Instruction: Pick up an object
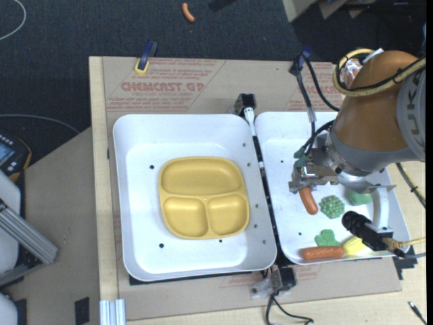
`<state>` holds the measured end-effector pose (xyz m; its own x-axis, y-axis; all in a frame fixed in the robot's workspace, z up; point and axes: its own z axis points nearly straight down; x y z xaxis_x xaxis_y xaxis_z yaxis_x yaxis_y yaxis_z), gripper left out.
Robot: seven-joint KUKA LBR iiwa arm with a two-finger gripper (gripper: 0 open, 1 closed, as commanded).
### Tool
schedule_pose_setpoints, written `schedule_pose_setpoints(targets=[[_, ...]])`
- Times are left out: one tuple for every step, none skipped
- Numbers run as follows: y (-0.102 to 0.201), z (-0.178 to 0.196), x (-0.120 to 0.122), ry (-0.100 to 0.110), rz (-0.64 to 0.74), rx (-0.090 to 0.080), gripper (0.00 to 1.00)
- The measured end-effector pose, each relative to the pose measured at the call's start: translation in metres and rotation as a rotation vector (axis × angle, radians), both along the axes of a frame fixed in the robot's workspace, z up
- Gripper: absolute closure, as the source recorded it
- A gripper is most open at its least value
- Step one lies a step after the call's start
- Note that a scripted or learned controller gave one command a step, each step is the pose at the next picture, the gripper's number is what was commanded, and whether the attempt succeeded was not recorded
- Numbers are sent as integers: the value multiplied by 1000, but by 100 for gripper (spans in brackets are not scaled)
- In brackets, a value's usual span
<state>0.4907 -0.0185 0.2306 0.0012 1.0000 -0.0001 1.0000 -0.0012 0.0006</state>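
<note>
My gripper [304,183] hangs over the left part of the right bin [284,137], with the grey and orange arm reaching in from the right. Directly below its tip lies a small orange-red sausage [309,201], whose upper end touches or goes under the gripper; the view does not show whether it is gripped. Just right of the sausage sits a round green broccoli piece [331,206]. A pale green piece [358,197] lies partly under the wrist.
At the right bin's front edge lie a longer orange sausage [323,253], a green leafy piece [326,237] and a yellow piece [354,248]. The left bin [128,181] holds a yellow divided plate [203,196]. A black clamp [245,103] sits between the bins at the back.
</note>
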Motion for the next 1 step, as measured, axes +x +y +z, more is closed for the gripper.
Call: schedule_pose_setpoints(targets=[[-3, -14, 12, 2, 0, 0, 100]])
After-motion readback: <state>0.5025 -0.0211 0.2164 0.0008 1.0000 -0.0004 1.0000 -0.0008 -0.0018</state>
